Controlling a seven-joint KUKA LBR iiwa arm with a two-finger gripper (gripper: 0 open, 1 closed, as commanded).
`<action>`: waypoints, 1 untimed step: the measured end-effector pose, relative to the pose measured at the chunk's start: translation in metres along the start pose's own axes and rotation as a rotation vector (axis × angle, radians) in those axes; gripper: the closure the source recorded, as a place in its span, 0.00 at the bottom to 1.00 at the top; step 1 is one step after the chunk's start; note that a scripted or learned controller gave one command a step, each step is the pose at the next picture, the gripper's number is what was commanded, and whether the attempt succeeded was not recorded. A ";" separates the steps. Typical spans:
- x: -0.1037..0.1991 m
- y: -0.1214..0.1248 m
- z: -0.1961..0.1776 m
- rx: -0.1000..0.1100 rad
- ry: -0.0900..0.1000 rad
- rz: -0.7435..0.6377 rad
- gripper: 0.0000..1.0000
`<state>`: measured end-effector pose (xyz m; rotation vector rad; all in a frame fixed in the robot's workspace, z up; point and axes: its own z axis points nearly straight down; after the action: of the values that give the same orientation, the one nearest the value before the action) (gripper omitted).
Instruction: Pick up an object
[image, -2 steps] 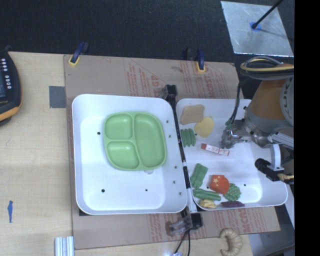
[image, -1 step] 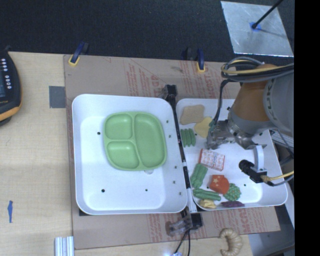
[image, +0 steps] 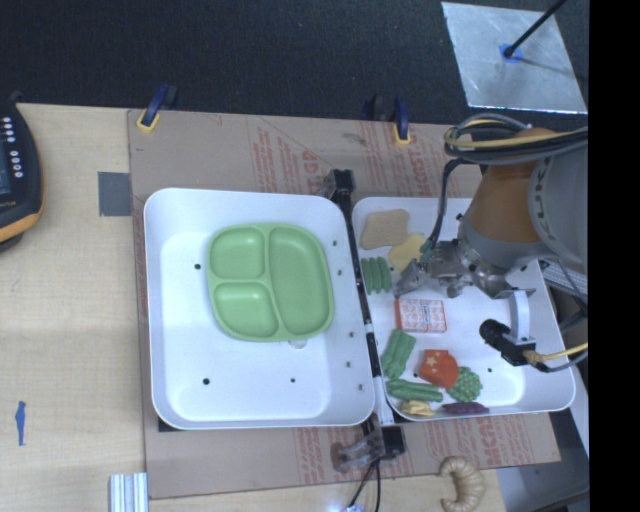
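The gripper (image: 425, 272) was positioned above the yellow toy food (image: 406, 250) in the right bin (image: 553, 398). The jaw state could not be determined. The toy was judged light, rigid and probably smooth, best gripped across its narrow width.

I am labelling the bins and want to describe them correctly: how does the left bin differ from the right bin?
The left bin holds one green divided plate; the right bin holds many small toy foods, such as a red piece and a green pod. The left bin looks wider than the right bin. The gripper is over the right bin, not the left bin. Both are shallow, white and side by side.
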<state>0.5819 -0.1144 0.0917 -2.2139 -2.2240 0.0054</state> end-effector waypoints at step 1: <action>0.018 0.078 -0.002 -0.010 -0.001 -0.003 0.00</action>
<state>0.6601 -0.0965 0.0931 -2.2165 -2.2325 -0.0036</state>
